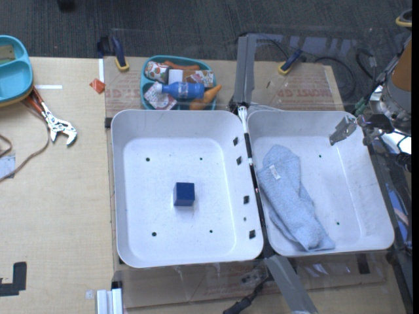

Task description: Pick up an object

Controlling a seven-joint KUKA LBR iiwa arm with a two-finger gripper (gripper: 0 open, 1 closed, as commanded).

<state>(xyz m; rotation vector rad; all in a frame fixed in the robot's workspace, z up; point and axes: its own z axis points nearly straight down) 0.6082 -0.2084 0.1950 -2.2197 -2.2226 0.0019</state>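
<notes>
Currently small dark-blue cube (184, 193) sits flat near centre of left white bin (131, 241), bare floor on every side, well off the walls. Crumpled light-blue towel (291, 198) in right white bin (376, 234). Gripper (350, 128) over its upper right rim; jaw state unclear.

Looks down at a slant from above the tabletop (52, 208), far enough back to take in both white bins: left bin (124, 195) and right bin (373, 195), side by side. Faces the far edge, with dark floor (196, 5) beyond it.
</notes>
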